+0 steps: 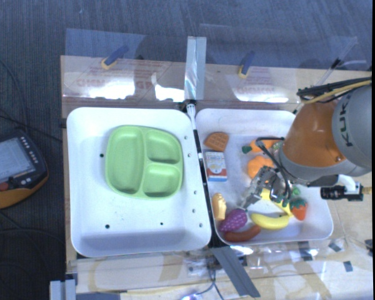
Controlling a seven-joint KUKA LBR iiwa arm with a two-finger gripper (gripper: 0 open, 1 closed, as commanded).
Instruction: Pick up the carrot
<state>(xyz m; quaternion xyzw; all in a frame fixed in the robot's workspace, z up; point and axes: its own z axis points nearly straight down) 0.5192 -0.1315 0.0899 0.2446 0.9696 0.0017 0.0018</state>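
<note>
1. The small orange plastic carrot (263,147) lies in the right white bin (312,233), half hidden under the grey and orange arm (319,145).
2. The hand (263,189) hovers near the yellow banana (270,220); its spread I cannot tell.
3. The carrot is probably light, stiff and slippery; grip across its thick middle.

two bins sit side by side on the bench (44,230) — the left bin (87,186) holds a divided plate (144,161) near its middle. in the right bin (319,227), a cookie (216,141) lies at the far left corner with a small carton (215,165) just before it, and grapes (233,219), a sausage (240,233) and a banana (270,220) lie along the near edge. the tool (265,189) hangs over that bin's middle, the carrot (260,147) just behind it — a handheld pendant (12,164) lies well left of the bench.
</note>
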